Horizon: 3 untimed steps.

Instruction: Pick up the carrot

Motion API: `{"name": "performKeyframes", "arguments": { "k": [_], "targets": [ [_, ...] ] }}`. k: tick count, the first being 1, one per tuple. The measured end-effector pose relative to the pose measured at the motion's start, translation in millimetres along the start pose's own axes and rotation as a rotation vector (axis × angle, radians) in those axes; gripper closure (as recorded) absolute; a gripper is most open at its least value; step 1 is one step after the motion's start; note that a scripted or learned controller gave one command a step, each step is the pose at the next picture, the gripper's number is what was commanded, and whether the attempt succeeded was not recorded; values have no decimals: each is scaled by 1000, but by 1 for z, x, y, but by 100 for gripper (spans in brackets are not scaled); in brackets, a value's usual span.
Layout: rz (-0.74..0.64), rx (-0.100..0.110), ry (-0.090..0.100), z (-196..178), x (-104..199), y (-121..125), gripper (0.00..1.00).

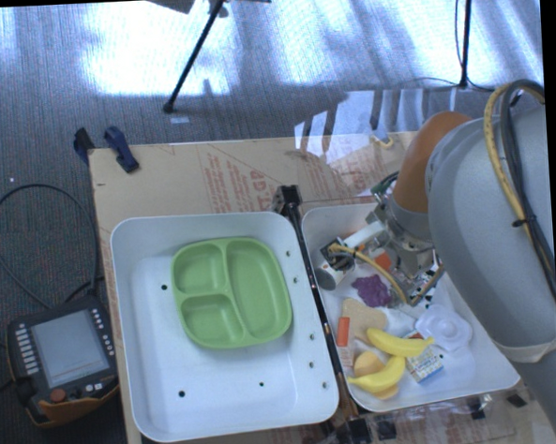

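White left bin (145,271), light green plate (232,291) in it, left of claw (408,274). White right bin (484,368). Orange carrot (343,331) down-left of claw. Purple piece (371,290) just left of claw. Two yellow bananas (393,343) below claw, tan bread-like piece (361,316) beside them. Grey arm (489,222), orange band (425,160) above claw. Yellow cable (505,170) along arm. Brown board (210,178) with red print. Dark grey carpet (26,100).
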<state>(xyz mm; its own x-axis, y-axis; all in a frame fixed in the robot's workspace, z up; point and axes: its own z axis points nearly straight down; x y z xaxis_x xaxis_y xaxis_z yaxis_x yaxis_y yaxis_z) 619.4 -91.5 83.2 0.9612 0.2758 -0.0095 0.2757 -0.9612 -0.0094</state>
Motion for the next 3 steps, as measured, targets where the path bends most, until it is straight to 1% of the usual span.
{"name": "performKeyframes", "arguments": {
  "k": [1,2,3],
  "targets": [
    [55,0,2,-2,-52,-26,0],
    [-73,-3,5,-4,4,-1,0],
    [45,0,1,-2,-47,-25,0]
  ]
}}
